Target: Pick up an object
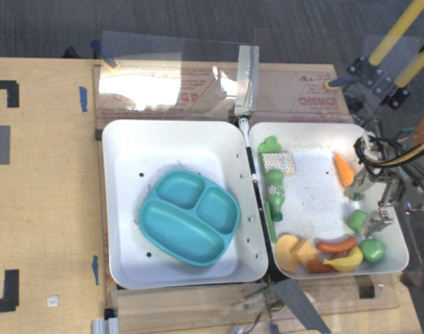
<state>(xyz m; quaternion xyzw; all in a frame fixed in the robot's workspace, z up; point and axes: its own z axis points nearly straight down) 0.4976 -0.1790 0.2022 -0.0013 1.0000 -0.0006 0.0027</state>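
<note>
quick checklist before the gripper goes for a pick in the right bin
1. Gripper over the right bin: ok, at its right side.
2. Nothing between the fingers: ok, none seen.
3. Target within reach: ok, a green piece lies just below, the carrot to its left.
4. Target apart from neighbours: not ok, the banana and sausage crowd the front corner.
5. Teal plate out of the way: ok, in the left bin.

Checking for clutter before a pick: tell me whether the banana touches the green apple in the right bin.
Touching. The camera view shows the banana lying with its right end against the green apple, no gap visible between them.
</note>
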